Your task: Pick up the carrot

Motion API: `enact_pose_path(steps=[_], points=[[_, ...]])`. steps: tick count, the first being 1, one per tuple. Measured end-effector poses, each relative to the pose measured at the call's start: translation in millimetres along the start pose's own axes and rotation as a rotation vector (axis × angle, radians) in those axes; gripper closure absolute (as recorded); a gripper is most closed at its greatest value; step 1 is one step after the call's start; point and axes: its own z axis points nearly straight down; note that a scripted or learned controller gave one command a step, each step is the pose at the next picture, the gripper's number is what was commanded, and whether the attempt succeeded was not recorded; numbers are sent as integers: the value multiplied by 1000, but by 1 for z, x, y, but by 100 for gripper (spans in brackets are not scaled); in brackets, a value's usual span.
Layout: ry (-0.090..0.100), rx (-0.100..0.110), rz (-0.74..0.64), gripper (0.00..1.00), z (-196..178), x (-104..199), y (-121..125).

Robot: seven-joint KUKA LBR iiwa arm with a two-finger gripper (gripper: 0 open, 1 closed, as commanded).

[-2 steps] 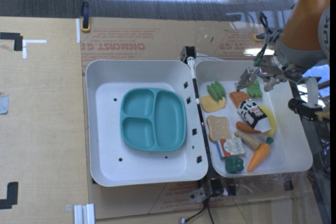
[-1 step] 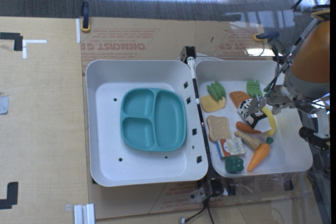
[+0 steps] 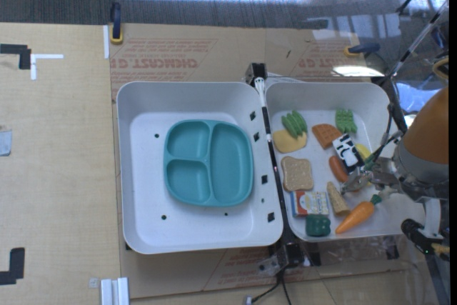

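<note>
The carrot (image 3: pixel 355 216), orange with a green top, lies slanted near the front right corner of the right bin (image 3: pixel 321 93). My gripper (image 3: pixel 363 180) hangs low over that bin's right side, just above and behind the carrot's green end, with a red sausage (image 3: pixel 336 168) at its left. The carrot rests on the bin floor, and I see no contact between it and the gripper. The grey wrist with its orange band (image 3: pixel 434 126) comes in from the right edge.
Crowding the carrot are a tan wedge (image 3: pixel 336 198), a green cup (image 3: pixel 318 226) and a small box (image 3: pixel 310 203). Toast (image 3: pixel 297 172), green vegetables (image 3: pixel 293 122) and a black-and-white piece (image 3: pixel 345 151) lie farther back. The left bin (image 3: pixel 136 175) holds a teal divided plate (image 3: pixel 209 162).
</note>
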Motion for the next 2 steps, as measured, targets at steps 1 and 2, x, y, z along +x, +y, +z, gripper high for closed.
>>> enact_pose_path(steps=[1, 2], points=[[-1, -3, -353, 0, -1, -23, 4], [-3, -5, -660, 0, -1, 13, -2]])
